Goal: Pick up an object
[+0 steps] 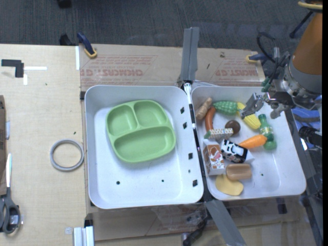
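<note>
Take the right bin [287, 186] as your landmark. To its left, the left bin [97, 178] on the tabletop [41, 117] holds a green divided plate [141, 130]. Inside the right bin lies the toy food: carrot [252, 142], corn cob [251, 121], sausage [210, 119]. Your pincer [266, 104] hangs over its far right corner, fingers apart, with nothing between them. I judge nothing is picked yet: descent, closing and lifting all remain.
</note>
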